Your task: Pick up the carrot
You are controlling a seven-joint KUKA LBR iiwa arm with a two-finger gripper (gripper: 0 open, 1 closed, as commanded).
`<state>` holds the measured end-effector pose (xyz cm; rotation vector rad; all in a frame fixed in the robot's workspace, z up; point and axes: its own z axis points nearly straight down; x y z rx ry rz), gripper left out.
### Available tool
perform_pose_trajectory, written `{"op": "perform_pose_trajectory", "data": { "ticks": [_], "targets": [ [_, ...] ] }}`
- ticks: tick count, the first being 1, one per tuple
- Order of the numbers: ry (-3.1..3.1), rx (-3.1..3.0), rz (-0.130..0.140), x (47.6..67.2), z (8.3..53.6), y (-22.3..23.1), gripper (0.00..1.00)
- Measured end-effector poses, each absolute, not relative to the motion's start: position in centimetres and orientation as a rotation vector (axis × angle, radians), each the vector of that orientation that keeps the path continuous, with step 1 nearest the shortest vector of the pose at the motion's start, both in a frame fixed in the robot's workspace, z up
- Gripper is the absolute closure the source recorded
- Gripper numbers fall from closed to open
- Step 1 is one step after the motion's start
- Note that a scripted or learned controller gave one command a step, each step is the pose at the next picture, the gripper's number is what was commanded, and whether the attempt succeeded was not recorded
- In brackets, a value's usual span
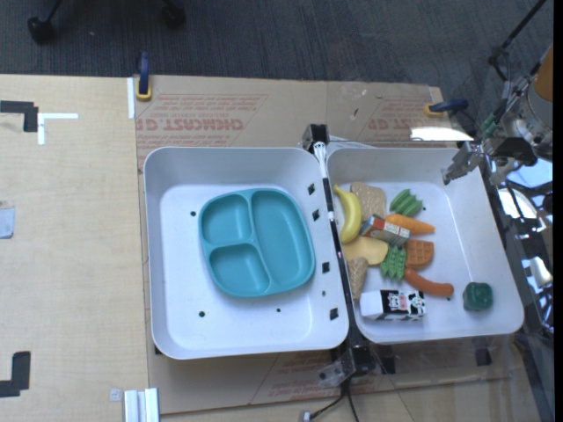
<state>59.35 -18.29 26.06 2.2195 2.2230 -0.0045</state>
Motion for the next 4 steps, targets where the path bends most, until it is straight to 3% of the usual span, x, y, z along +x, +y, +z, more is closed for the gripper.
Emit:
{"op": "perform_pose_trajectory", "data": {
  "ticks": [1,2,3,4],
  "targets": [
    [2.086,2.329,0.017,58.6,11.0,-15.6,0.00],
    [1.933,2.472,0.002,58.8,9.3,-18.4,0.00],
    [1.965,2.452,-0.002,52.7,9.2,-14.2,0.00],
    [1.895,2.453,0.021,49.2,9.9,-10.4,0.00]
  ]
}}
